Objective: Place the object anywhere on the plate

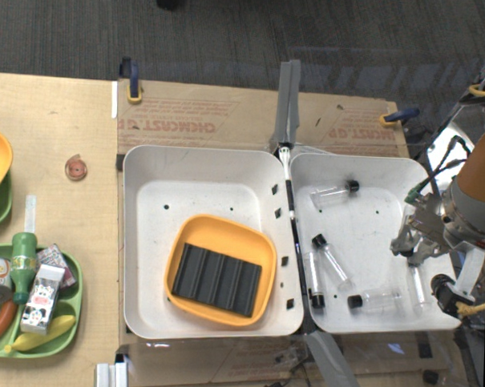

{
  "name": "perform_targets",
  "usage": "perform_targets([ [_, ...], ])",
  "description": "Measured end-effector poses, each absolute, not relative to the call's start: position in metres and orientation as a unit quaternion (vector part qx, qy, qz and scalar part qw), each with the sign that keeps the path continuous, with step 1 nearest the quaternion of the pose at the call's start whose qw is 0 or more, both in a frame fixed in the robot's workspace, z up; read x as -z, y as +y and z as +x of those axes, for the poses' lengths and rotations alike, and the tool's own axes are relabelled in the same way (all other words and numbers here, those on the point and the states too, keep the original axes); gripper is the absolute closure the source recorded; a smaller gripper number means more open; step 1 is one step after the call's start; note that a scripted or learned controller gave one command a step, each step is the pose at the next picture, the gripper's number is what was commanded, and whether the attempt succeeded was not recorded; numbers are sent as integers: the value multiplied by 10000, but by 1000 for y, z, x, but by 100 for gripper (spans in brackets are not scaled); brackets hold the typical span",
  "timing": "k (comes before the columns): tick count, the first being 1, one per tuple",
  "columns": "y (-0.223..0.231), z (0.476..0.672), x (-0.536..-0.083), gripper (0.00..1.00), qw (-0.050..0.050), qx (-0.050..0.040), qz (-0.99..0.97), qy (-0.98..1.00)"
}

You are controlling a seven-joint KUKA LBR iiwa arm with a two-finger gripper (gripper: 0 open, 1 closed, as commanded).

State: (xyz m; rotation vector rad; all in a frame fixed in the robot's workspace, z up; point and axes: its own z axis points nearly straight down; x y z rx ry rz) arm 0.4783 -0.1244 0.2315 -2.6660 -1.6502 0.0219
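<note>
The gripper (414, 251) is hovering low over the right edge of the right bin (372, 172); whether it is clenched or released cannot be told from here. Four clear tubes with black caps are lying in that bin: one (335, 193) near the back, one (329, 257) at centre, one (312, 281) along the left wall, one (376, 299) at the front. The yellow plate (191, 236) is sitting in the left bin (145, 224), carrying a black ribbed block (216, 279).

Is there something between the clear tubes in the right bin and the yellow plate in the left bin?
Yes: the raised bin walls meet between the clear black-capped plastic tubes and the yellow plate. A dark ribbed block covers the plate's centre.
</note>
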Motion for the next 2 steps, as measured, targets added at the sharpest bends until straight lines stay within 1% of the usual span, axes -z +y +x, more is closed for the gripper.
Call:
perform_targets([
  [1, -123, 476, -91, 100, 20, -18, -8215, -5701],
  [2, -57, 477, -190, 100, 7, -12, -7534, -6576],
])
